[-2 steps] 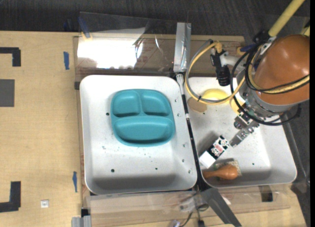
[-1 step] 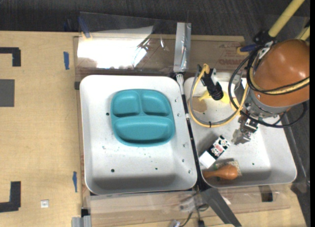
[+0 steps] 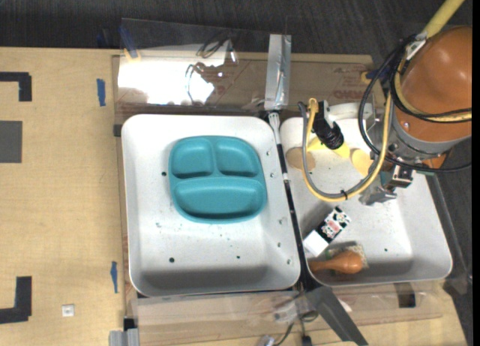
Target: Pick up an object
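Observation:
The arm's orange band [image 3: 439, 74] hangs over the right bin [image 3: 420, 251], near its far right side. My gripper [image 3: 384, 187] points down below it, seen almost end-on and partly wrapped by a yellow cable. In the bin's near left part lies a small black-and-white carton [image 3: 328, 230]. A brown, pear-shaped object [image 3: 341, 260] rests against the near wall. A tan piece [image 3: 296, 158] and a yellow piece [image 3: 361, 160] sit at the far side, partly hidden by cables. The gripper is to the right of and beyond the carton, apart from it.
The left bin [image 3: 142, 239] holds a teal divided plate [image 3: 217, 178]. A clear plastic sheet [image 3: 195, 74] and a metal bar [image 3: 277, 74] lie behind the bins. Cables with a black plug [image 3: 328, 136] loop over the right bin. Cardboard bench [image 3: 52, 187] lies to the left.

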`<move>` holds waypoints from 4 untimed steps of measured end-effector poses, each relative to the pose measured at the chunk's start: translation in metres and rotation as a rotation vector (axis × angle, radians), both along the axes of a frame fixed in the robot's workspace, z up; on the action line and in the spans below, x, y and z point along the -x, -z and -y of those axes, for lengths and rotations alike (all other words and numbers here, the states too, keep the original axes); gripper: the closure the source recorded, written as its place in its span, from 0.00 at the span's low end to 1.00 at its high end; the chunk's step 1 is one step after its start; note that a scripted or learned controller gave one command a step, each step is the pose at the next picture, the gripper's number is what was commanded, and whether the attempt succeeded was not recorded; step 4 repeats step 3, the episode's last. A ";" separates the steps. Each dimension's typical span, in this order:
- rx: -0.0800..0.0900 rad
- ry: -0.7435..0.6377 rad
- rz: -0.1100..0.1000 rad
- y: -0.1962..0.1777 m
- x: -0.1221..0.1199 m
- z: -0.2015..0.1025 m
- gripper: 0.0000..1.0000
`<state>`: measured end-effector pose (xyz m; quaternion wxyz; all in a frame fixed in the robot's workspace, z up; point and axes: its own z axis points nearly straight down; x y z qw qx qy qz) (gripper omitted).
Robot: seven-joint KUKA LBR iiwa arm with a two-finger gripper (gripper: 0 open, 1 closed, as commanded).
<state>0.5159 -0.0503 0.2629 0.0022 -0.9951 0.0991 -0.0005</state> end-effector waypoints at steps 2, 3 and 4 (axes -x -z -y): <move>-0.002 0.000 -0.007 0.038 0.025 0.031 1.00; 0.001 0.000 0.000 -0.010 0.021 0.007 1.00; 0.001 0.000 0.000 -0.010 0.021 0.007 1.00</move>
